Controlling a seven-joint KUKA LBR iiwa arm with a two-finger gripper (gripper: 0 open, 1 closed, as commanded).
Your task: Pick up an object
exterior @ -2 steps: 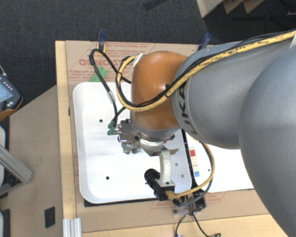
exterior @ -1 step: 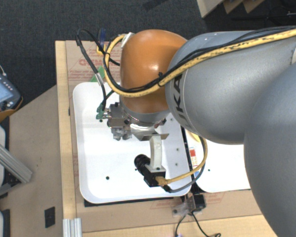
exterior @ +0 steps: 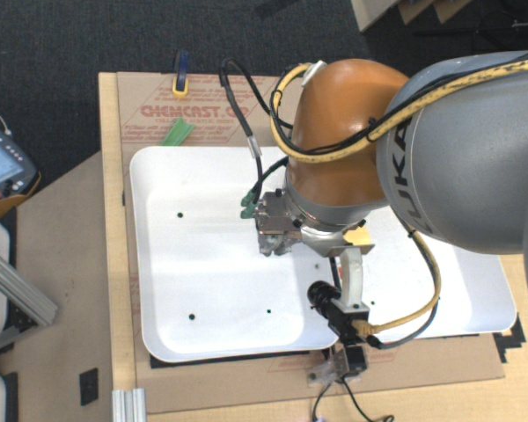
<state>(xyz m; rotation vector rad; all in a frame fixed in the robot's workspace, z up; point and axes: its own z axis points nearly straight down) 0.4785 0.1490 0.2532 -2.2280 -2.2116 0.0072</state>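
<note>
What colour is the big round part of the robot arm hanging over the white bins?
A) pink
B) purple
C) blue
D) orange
D: the large rounded band of the grey robot arm above the shallow white bins is plainly orange.

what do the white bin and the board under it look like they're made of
The left white bin looks like smooth moulded plastic: glossy sheen, rounded corners and a raised rim. The board beneath looks like brown cardboard or paper-masked sheet: matte tan face with red printed lettering, so it is hard to say which.
</note>
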